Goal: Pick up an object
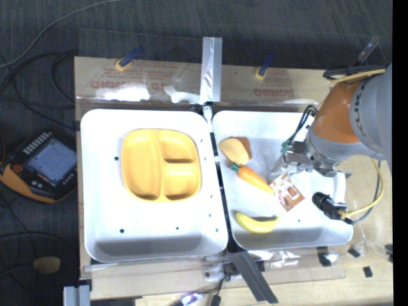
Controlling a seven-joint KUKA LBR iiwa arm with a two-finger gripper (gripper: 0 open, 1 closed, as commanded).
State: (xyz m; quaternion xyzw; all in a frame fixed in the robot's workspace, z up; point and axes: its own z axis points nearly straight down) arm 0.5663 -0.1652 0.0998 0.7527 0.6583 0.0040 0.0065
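Observation:
The right bin (306,234) holds a tan rounded piece (235,148), an orange carrot (253,178), a yellow banana (256,222) and a small white and brown packet (288,194). My gripper (294,166) reaches down into this bin from the right, just above the packet and right of the carrot. Its fingers are hidden under the wrist, and I cannot see whether anything sits between them.
The left bin (102,234) carries a yellow divided tray (160,163). A metal divider strip (211,69) runs between the bins at the back. A handheld pendant (38,166) lies on the floor at left. Cables loop beside the right bin's right wall.

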